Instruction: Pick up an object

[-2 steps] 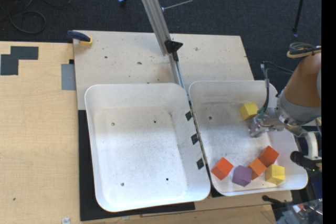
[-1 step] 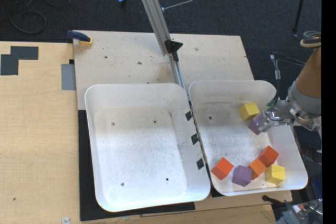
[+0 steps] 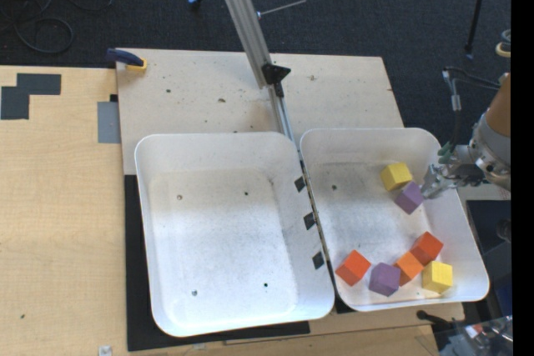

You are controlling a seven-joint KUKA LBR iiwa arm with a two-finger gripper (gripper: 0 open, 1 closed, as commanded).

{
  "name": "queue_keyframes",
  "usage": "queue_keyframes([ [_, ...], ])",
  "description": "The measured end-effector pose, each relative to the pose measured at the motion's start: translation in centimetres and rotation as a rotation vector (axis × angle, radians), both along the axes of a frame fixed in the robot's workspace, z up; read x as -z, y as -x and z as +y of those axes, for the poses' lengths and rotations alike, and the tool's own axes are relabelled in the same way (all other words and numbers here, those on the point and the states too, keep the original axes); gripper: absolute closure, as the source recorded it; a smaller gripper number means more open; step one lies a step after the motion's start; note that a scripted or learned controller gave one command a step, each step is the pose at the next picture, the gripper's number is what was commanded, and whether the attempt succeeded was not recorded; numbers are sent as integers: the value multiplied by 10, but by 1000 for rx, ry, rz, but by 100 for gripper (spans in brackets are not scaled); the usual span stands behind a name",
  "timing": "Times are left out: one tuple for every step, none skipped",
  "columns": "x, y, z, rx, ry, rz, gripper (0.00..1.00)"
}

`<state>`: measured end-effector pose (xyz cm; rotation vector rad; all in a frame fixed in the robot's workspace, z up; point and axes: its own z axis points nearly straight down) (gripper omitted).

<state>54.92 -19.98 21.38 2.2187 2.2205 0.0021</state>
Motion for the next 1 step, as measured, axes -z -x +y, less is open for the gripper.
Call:
queue_keyframes([
  [9,-13,52,-4,-4,6,100],
])
